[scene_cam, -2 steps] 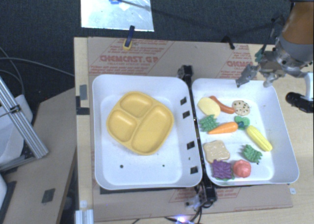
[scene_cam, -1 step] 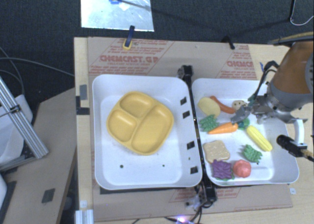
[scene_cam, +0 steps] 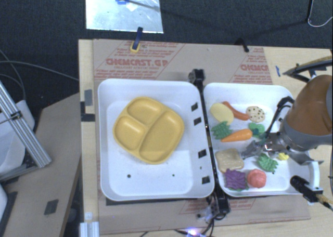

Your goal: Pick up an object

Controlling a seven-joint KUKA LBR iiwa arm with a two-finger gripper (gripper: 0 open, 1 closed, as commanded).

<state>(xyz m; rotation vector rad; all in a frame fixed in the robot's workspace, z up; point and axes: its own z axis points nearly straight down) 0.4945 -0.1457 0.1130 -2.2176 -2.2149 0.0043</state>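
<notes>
A dark blue-grey carpeted floor (scene_cam: 41,7) fills the top and left of the view. On it, near the top, lies a shiny square metal plate (scene_cam: 124,2) with a thin black rod slanting onto it and a small blue mark. Thin cables (scene_cam: 317,2) trail across the floor at upper right and at left. The surface (scene_cam: 171,56) is covered by tan cardboard printed with red lettering. At far left stands a silver aluminium frame (scene_cam: 21,127) beside a lower tan board (scene_cam: 52,168).
</notes>
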